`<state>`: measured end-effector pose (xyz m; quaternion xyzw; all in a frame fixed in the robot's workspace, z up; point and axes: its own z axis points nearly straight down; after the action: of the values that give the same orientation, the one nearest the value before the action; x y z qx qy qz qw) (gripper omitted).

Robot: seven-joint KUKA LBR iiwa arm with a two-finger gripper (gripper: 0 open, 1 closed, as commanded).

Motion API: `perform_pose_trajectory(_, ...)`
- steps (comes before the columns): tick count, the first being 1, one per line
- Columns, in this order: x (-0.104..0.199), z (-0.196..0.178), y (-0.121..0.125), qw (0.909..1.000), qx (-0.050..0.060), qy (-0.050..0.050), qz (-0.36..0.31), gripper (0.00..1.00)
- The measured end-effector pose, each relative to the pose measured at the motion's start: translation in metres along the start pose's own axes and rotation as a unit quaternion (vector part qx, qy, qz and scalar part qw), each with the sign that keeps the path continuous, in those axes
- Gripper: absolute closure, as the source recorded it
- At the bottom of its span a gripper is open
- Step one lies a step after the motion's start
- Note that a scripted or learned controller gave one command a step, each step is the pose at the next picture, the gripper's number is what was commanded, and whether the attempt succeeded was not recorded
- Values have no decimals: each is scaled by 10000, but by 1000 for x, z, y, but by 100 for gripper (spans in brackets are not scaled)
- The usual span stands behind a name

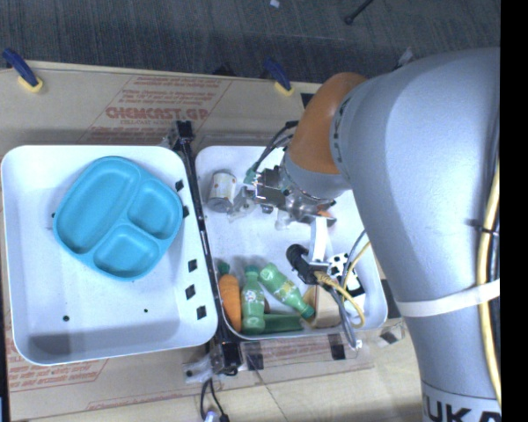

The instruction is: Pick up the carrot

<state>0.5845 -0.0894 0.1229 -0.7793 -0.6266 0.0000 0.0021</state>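
The carrot (231, 299) lay at the near end of the right bin (213, 236), against the bin's left wall, its orange body pointing roughly toward the near rim. Just to the right of the carrot stood a cluster of green plastic bottles (271, 297), one touching or nearly touching the carrot, with a tan item partly hidden beyond them toward the bin's right wall. Farther back from the carrot, about mid-bin, the gripper (246, 196) hung over the white floor, close beside a small silver can (221, 188) at the far left of that bin. The state of the fingers could not be told; cabling and the wrist body obscured them, and nothing orange was seen at the tool. The grey arm with its orange band (321, 139) covered the bin's far right part. To the left of the carrot, across the divider, the left bin (35, 262) held a blue compartment tray (117, 215). Judgement: the task was not done. The carrot rested in the bin, well apart from the gripper, so approach, grasp and lift all remained. The crowding bottles would likely hinder a clean grasp.
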Motion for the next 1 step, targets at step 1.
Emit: perform_pose_trajectory(1,21,-72,-3,9988,-8,-6,-496,0)
